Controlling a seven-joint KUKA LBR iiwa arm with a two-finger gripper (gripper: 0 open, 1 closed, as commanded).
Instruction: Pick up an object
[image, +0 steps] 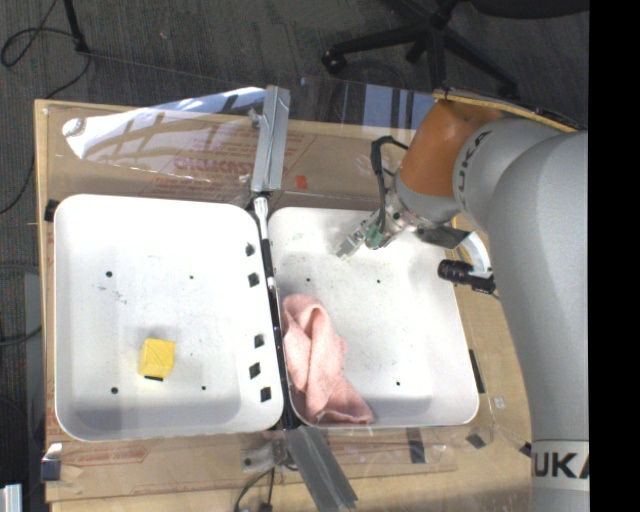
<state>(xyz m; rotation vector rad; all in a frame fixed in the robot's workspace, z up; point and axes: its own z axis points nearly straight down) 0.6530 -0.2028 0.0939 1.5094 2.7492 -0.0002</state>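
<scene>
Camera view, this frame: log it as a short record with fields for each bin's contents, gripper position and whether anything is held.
left bin: yellow block, near the front
right bin: pink cloth, crumpled along the bin's left wall
gripper: over the right bin's back part, apart from the cloth
held: nothing seen between the fingers
fingers open or shut: cannot tell

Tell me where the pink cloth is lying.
The pink cloth lies crumpled in the right bin, against its left wall near the front, beside the divider between the bins.
</scene>
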